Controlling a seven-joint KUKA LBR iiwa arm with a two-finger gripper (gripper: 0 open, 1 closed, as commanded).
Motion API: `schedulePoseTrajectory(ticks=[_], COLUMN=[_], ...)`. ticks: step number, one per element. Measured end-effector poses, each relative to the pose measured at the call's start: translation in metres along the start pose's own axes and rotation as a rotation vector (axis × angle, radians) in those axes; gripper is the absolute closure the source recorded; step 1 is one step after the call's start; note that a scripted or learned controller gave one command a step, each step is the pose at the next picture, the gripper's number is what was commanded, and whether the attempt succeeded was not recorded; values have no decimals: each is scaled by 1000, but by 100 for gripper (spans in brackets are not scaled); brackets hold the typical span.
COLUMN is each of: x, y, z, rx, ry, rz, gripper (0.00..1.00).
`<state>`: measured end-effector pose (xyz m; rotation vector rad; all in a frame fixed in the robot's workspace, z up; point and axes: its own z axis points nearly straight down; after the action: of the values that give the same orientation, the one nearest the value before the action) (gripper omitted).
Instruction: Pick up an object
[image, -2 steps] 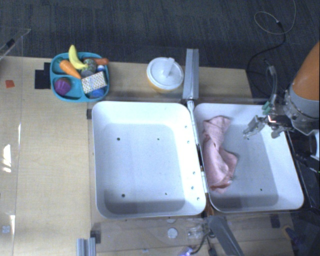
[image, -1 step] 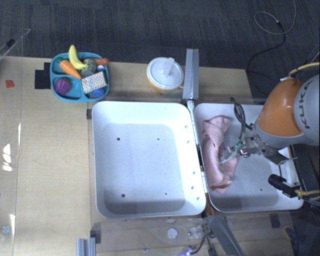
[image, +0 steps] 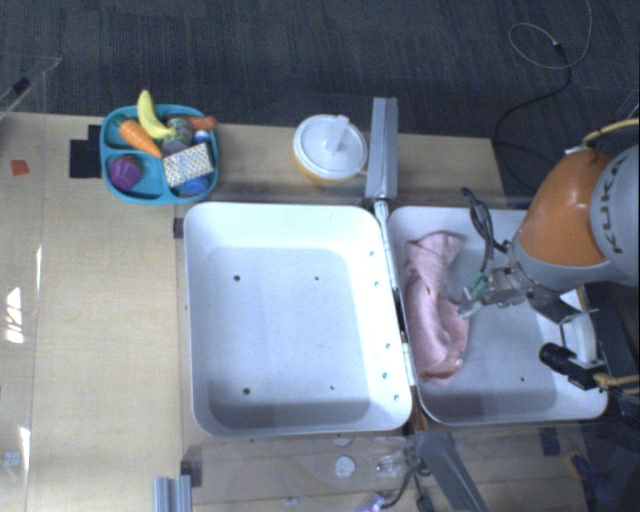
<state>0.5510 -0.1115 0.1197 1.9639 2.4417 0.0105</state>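
A crumpled pink cloth (image: 432, 305) lies along the left side of the right bin (image: 520, 395), running from near the back wall toward the front. My gripper (image: 470, 297) hangs low in that bin at the cloth's right edge, with the grey arm and its orange band (image: 565, 215) reaching in from the right. The fingertips sit at or just above the cloth's edge.
The left bin (image: 290, 320) sits beside the right one, parted by a metal divider (image: 382, 150). Behind the bins stand a blue tray of toy food (image: 160, 152) and a white lidded bowl (image: 330, 147). Cables hang at the right.
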Motion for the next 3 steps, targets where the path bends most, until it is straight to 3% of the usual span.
schedulePoseTrajectory(ticks=[1,2,3], x=[0,22,22], y=[0,10,14], z=[0,29,16], rx=[0,-3,-13], ry=[0,-2,-4], rz=[0,-45,-47], gripper=[0,0,100])
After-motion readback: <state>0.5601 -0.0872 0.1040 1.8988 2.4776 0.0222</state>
